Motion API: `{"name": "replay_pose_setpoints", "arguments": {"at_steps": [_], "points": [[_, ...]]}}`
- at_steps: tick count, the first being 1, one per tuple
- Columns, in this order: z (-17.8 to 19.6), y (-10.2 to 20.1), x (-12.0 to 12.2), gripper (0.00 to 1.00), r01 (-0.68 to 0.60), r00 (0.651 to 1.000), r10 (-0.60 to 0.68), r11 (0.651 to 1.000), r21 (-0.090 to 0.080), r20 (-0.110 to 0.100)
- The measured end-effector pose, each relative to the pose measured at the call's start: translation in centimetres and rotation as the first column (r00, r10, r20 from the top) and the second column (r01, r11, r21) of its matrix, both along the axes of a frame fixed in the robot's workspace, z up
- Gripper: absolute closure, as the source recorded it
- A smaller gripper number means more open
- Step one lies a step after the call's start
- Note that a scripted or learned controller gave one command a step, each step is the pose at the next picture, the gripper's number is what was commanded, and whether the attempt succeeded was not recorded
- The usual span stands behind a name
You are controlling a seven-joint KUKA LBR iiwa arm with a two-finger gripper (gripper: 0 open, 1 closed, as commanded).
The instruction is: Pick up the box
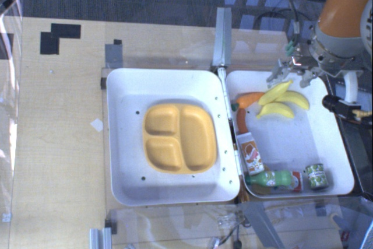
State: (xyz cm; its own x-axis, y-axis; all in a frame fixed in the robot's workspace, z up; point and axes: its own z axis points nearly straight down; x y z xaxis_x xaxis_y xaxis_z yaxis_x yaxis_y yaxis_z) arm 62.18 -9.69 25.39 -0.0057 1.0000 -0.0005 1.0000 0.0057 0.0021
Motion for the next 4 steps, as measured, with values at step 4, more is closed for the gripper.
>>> {"name": "replay_pose_setpoints", "arguments": {"at_steps": [4], "points": [[-16.5,-1.9,-11.5,0.0,0.305,0.952,-0.305,0.952,0.004,0.013]]}}
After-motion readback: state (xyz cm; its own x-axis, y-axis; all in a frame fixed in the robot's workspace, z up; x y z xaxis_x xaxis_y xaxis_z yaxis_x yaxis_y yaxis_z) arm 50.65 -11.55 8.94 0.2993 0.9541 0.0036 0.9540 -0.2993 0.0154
